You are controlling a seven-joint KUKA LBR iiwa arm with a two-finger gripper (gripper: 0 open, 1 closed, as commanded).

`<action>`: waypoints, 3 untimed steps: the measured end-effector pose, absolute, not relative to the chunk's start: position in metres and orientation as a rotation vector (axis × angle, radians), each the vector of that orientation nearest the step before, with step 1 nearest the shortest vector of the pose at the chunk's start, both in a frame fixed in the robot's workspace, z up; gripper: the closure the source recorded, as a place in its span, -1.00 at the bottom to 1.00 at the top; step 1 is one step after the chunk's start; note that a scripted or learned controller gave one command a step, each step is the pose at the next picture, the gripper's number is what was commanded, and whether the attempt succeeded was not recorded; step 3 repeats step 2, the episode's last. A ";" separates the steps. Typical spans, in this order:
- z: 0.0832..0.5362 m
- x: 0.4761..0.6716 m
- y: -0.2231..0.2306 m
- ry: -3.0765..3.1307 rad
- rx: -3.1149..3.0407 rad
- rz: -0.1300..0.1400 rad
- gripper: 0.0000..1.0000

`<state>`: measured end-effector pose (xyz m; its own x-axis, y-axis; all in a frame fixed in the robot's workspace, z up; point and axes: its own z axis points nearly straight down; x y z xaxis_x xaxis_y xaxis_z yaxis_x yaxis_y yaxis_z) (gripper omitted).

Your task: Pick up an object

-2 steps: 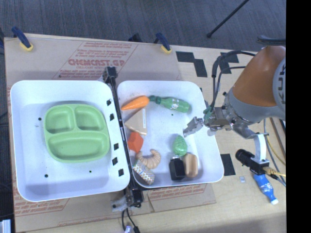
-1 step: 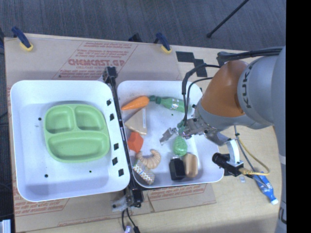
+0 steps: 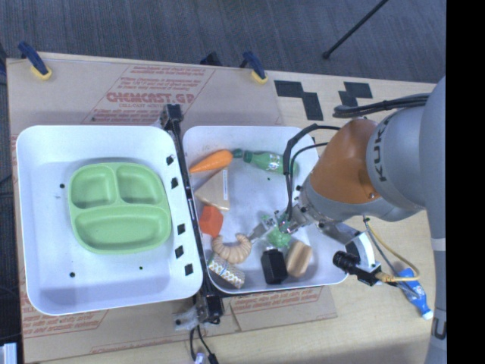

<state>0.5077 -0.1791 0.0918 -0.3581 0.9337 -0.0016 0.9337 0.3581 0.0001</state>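
Approach step of the pick, not yet a lift. Gripper [image 3: 277, 229] low inside the right bin [image 3: 250, 132], poised over a small green object [image 3: 280, 240] lying directly beneath it, touching or nearly so. Grip state not readable from this slant: released or clenched, cannot tell. Nothing seen clamped, so no hold claimed.

Likely target: that small green object, right at the gripper. Next move by judgement: settle squarely over it, close, then a straight rise clear of the neighbours.

Crowding close by:
- black block [image 3: 273, 266] just below the gripper
- tan bread-like piece [image 3: 299, 258] just below and right of the gripper, beside the block
- curled tan pastry shape [image 3: 233, 249] left and slightly below the gripper
- orange-red piece [image 3: 211, 220] further left of the gripper
- carrot [image 3: 212, 160] and green bottle [image 3: 262, 158] well above the gripper, no hindrance

Risk: black block or bread piece nudged or pinched along with the target, given the tight spacing. Green divided plate [image 3: 119, 207] far left of the gripper, in the left bin [image 3: 38, 203], out of play
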 end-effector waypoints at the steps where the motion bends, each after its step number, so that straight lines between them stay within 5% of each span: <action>1: 0.102 0.508 -0.179 2.595 1.774 -0.002 1.00; 2: 0.192 0.496 -0.088 2.605 1.759 0.000 1.00; 3: 0.192 0.496 -0.088 2.605 1.759 0.000 1.00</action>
